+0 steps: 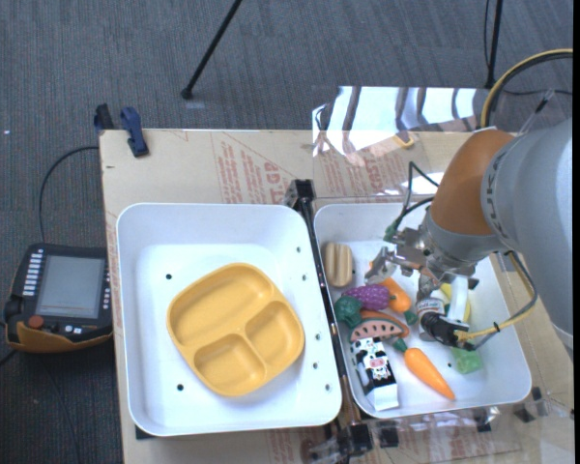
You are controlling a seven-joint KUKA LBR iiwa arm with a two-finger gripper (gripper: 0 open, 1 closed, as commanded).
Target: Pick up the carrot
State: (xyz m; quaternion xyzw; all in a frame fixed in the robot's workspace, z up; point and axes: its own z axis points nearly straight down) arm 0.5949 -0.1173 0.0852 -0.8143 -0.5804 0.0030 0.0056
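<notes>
gripper (413,276) state unclear, amid crowded toys; carrot (429,371) lies near right bin's (507,387) front wall.

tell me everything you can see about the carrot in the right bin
The carrot is a small orange toy, smooth and plastic-looking, tapering to a point. It lies flat on the floor of the right bin, near the front, thick end up-left and tip down-right. It sits apart from the milk carton on its left, with a green toy close by. The gripper is above it, not touching.

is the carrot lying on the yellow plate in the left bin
No, the orange carrot lies in the right white bin beside the milk carton, apart from the yellow divided plate.
</notes>
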